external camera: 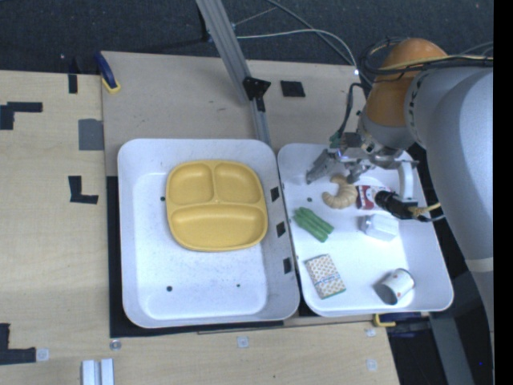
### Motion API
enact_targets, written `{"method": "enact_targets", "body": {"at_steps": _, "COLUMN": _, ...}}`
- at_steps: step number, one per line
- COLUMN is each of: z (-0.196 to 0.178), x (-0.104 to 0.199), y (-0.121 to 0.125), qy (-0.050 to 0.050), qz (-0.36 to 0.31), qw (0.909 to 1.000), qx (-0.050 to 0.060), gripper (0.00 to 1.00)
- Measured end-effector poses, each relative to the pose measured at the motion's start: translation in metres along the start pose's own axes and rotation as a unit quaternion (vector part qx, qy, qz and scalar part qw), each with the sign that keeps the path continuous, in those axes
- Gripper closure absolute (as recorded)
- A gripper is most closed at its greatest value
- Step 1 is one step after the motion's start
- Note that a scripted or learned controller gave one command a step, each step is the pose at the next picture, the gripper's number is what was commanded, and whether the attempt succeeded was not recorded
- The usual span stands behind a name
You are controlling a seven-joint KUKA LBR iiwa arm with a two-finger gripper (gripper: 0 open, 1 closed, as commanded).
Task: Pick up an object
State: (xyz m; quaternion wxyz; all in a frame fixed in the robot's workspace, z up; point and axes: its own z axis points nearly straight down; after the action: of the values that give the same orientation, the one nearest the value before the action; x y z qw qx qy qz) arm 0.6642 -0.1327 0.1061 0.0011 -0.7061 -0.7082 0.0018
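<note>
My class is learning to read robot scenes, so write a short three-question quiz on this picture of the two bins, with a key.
1. True or false: the yellow divided plate lies in the right bin.
2. Which lies nearest the gripper? A) patterned card B) tan curved piece C) white cup
3. Fill in: the green object lies in the ____ bin.

Key: 1 false, it lies in the left bin; 2 B; 3 right.

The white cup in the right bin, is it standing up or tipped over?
Tipped over. The white cup lies on its side near the right bin's front corner, its dark opening facing sideways.
</note>
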Motion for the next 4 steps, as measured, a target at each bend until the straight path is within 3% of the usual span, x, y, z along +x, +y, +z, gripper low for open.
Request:
{"method": "enact_targets", "body": {"at_steps": 1, "z": 0.019, "x": 0.001, "y": 0.002, "qy": -0.001, "qz": -0.001, "qw": 1.0, "qx": -0.004, "gripper": 0.0}}
{"method": "enact_targets", "body": {"at_steps": 2, "z": 0.009, "x": 0.001, "y": 0.002, "qy": -0.002, "qz": -0.001, "qw": 1.0, "qx": -0.004, "gripper": 1.0}}
{"method": "enact_targets", "body": {"at_steps": 4, "z": -0.117, "x": 0.0, "y": -0.002, "qy": 0.0, "qz": 0.0, "qw": 1.0, "qx": -0.005, "gripper": 1.0}}
